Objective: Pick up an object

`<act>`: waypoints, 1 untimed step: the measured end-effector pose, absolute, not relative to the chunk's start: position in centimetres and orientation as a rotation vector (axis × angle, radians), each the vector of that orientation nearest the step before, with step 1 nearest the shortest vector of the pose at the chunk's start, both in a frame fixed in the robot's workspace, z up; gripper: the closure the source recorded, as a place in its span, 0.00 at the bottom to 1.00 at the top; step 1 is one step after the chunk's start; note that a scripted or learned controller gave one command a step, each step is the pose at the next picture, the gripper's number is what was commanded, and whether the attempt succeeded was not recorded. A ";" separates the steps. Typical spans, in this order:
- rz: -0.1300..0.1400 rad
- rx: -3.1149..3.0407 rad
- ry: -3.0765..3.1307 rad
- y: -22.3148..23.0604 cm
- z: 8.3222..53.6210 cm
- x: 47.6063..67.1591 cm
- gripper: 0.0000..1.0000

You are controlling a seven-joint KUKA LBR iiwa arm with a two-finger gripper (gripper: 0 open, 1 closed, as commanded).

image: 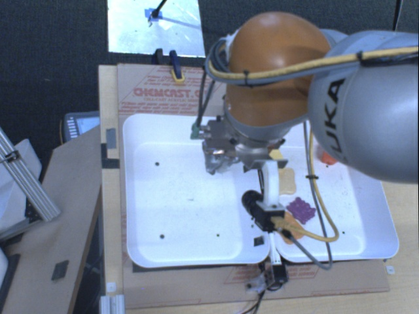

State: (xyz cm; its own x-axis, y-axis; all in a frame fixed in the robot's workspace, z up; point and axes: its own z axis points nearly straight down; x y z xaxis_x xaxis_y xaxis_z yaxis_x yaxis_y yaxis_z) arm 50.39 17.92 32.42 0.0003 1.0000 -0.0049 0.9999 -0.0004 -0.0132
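Open white floor across most of the left bin (pixel 163 195) — room to pass. Tighter in the right bin (pixel 386 241): purple lump (pixel 302 209), pale yellow block (pixel 287 180) and orange piece (pixel 325 157) clustered near the shared rim, bulky arm (pixel 281 64) overhead.

The arm (pixel 366 103) reaches in from the right (orange band (pixel 275 64) uppermost), tool (pixel 219 152) pointing down

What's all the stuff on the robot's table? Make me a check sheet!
Surface: white left bin and right bin side by side on printed cardboard.
Job's things: purple lump, pale yellow block, orange-red piece, all in the right bin.
Clutter: dark specks in the left bin.
Grippers: hand over the left bin's right side.
Cables: yellow cable across the arm.
Surroundings: black curtain, shiny sheet, metal rail.
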 end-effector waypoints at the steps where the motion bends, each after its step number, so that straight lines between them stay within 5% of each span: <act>1: 0.002 -2.225 -2.218 10.6 32.5 48.9 1.00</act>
State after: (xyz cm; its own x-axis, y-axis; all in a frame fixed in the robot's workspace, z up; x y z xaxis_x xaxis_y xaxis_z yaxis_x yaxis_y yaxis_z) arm 48.86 10.62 32.46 0.0034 1.0000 -0.0007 1.0000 -0.0034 -0.0009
